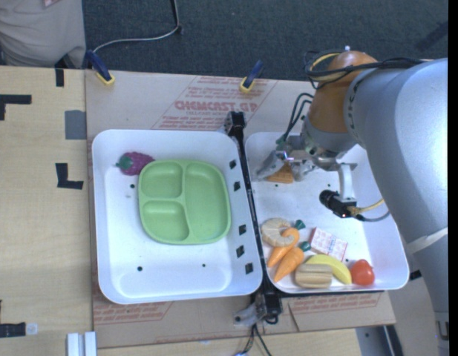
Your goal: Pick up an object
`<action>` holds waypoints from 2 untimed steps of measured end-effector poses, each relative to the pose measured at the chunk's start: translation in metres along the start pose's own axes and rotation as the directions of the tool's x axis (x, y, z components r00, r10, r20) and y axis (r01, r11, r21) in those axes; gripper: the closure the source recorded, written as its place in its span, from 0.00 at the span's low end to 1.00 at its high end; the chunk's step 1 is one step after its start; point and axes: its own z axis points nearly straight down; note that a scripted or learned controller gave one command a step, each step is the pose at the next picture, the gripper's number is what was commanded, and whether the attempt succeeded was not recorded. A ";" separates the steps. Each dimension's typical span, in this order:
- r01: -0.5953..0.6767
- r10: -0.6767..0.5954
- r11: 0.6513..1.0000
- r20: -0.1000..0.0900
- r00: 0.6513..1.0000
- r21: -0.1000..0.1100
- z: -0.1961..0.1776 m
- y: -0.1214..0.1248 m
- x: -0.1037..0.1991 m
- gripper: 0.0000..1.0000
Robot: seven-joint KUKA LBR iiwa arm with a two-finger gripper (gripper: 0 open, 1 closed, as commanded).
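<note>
fingers: low in the upper part of the right bin, gripper angled down-left; an orange-brown piece sits right at the tips. Can't tell if they're open, closed or pinching it, the tips blur into the piece.
target: my guess is that orange-brown piece, near the bin's inner wall, well apart from the other items.
wrist/arm: orange band directly above, grey arm coming in from the right and covering the bin's right side. Black cable fitting hangs just below the wrist.
right bin: toy food clustered at the near end: a round bagel-like piece, carrots, banana, tan bun, red tomato, pink-white packet. All packed close, several touching.
left bin: green divided plate in the middle, purple item just beside its upper-left corner.
tabletop: wood, black tape marks, cardboard sheet under both bins.
risk 1: the piece looks small and low; if the fingers close off-centre it squirts sideways or gets pushed against the wall instead of lifted.
risk 2: divider wall is near, so a finger could catch it on the way up.
risk 3: a shallow grip would mean the piece drops on lift.
</note>
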 end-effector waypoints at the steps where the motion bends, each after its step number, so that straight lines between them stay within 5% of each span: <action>1: 0.000 0.000 1.000 -0.001 1.000 0.001 0.001 0.023 0.001 0.00; 2: 0.001 -0.001 1.000 0.001 1.000 0.002 -0.009 0.022 0.001 1.00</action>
